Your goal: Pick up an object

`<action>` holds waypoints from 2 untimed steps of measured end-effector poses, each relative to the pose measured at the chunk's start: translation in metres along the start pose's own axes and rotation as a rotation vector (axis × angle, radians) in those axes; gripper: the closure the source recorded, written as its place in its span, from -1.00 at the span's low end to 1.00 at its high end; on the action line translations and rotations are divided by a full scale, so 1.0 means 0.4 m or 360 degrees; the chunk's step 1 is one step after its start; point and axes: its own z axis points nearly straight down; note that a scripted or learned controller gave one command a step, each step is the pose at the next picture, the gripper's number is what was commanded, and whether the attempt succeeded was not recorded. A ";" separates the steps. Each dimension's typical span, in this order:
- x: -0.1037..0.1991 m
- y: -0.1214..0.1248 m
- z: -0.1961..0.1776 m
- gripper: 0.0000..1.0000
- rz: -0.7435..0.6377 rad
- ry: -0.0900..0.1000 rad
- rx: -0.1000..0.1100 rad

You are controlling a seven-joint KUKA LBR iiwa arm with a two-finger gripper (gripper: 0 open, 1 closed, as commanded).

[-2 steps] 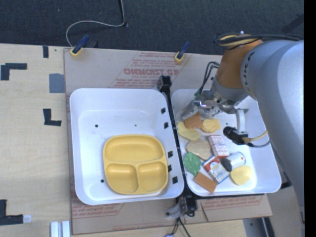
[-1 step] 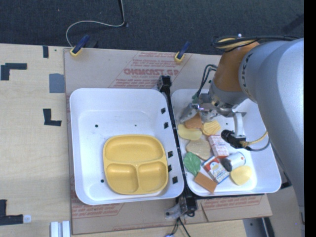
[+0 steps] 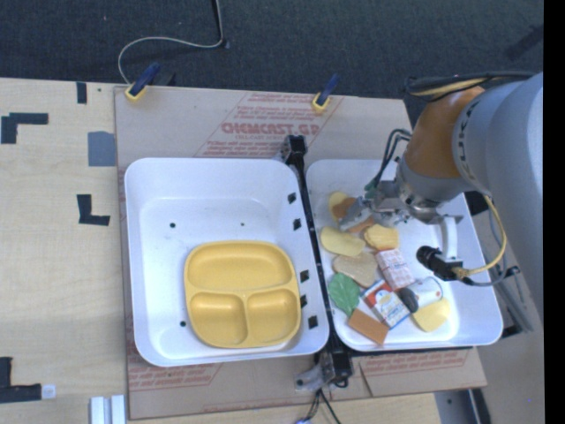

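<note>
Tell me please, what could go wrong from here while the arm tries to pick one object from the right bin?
1. The items in the right bin lie crowded and touching, so the end effector may catch two or push neighbours aside.
2. It sits low near the yellow pieces at the heap's edge; a flat piece may slip out.
3. The cable hangs close by the arm and could snag.

A yellow three-compartment tray (image 3: 242,292) lies in the left white bin (image 3: 154,201), toward its 5 o'clock corner. Both bins rest on a cardboard sheet (image 3: 256,124) with red print, held at its 12 o'clock edge by two yellow-and-blue clamps (image 3: 141,84), on the wooden surface (image 3: 53,263). A black cable (image 3: 199,38) loops over the dark floor (image 3: 353,25) beyond.
</note>
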 end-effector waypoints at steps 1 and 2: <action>0.081 0.131 0.005 -1.00 -0.0010 0.0001 0.0002; 0.080 0.079 0.004 -1.00 -0.0001 0.0000 0.0005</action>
